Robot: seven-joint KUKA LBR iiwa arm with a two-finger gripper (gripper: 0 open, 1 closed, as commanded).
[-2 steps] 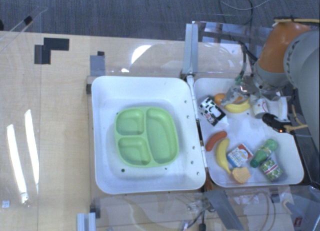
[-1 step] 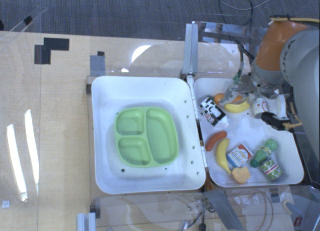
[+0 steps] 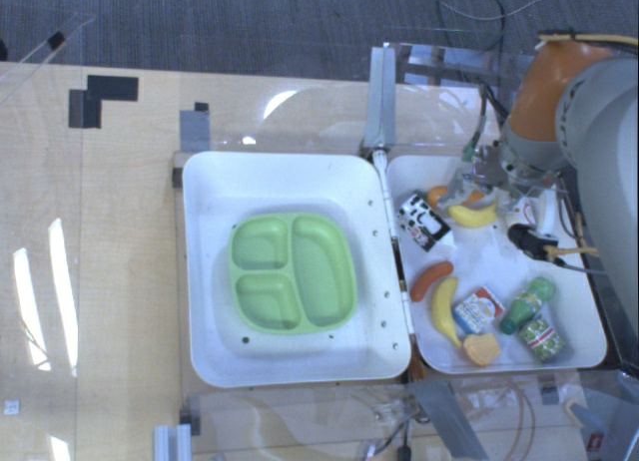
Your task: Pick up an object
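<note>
My gripper (image 3: 481,182) hangs low over the far part of the right bin (image 3: 589,354), reaching in from the right. Just below it lies a small yellow banana (image 3: 472,216), and an orange piece (image 3: 437,194) sits at its left. I cannot make out whether it touches either one. A black-and-white carton (image 3: 422,222) lies further left, near the wall between the bins.
Toward the near side of the right bin lie a red sausage (image 3: 431,280), a second banana (image 3: 444,311), a small carton (image 3: 478,309), a tan cookie (image 3: 481,350), a green bottle (image 3: 526,304) and a green can (image 3: 544,338). The left bin (image 3: 205,249) holds a green divided plate (image 3: 293,271).
</note>
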